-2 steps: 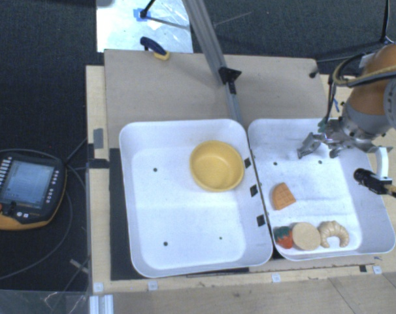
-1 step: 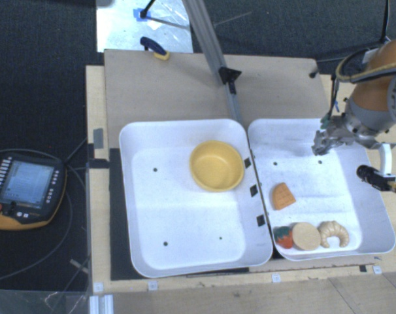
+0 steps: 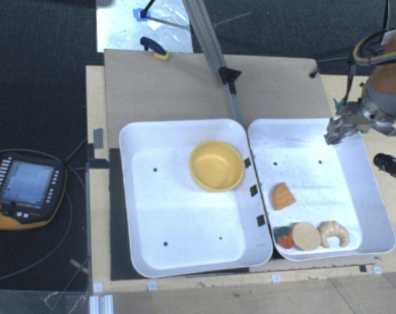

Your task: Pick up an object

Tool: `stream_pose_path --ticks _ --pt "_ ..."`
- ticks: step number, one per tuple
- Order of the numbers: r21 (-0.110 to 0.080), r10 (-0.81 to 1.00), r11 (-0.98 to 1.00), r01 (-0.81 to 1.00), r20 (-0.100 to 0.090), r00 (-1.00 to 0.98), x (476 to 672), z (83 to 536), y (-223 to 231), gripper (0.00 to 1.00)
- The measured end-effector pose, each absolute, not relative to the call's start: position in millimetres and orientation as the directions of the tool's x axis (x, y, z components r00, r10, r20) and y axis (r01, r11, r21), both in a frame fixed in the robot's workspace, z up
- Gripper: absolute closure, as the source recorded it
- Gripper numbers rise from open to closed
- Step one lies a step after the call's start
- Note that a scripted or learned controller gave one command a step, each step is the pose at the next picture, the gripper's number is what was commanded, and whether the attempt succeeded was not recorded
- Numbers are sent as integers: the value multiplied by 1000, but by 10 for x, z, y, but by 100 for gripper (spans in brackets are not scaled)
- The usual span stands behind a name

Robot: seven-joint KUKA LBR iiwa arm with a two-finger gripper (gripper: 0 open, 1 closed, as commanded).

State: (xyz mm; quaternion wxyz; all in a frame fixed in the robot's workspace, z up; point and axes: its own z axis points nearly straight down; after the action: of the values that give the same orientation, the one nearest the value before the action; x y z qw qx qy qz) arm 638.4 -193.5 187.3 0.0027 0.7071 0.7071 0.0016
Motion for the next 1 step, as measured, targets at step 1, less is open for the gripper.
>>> stream_pose_path --ticks 1 --pt "6 1000 0 1000 -2 0 6323 2477 -1964 100"
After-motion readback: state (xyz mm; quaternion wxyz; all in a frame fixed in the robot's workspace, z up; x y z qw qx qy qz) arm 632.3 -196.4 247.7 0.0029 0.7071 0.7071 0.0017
